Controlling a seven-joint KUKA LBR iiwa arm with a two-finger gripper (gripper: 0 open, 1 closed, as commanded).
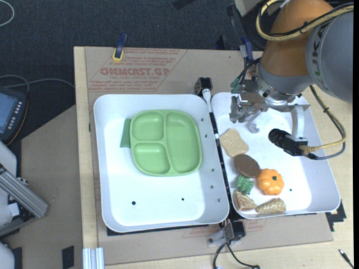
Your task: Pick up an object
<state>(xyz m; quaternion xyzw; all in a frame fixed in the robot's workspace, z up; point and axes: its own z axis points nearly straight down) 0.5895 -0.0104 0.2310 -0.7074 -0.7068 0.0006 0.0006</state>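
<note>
My gripper (244, 116) hangs over the back left part of the right bin (314, 189), just behind a tan bread slice (234, 143). Nothing shows between its metal fingers, which stand slightly apart. In front of the bread lies a brown oval cookie (247, 165). An orange pumpkin (270, 181) sits to the cookie's right. A small green piece (244, 184) and two pale bread-like pieces (271, 207) lie near the bin's front edge.
The left bin (112, 200) holds a green divided plate (165, 142) near its middle. A ridge where the two bins meet (216, 144) runs just left of the bread. The right half of the right bin has bare floor.
</note>
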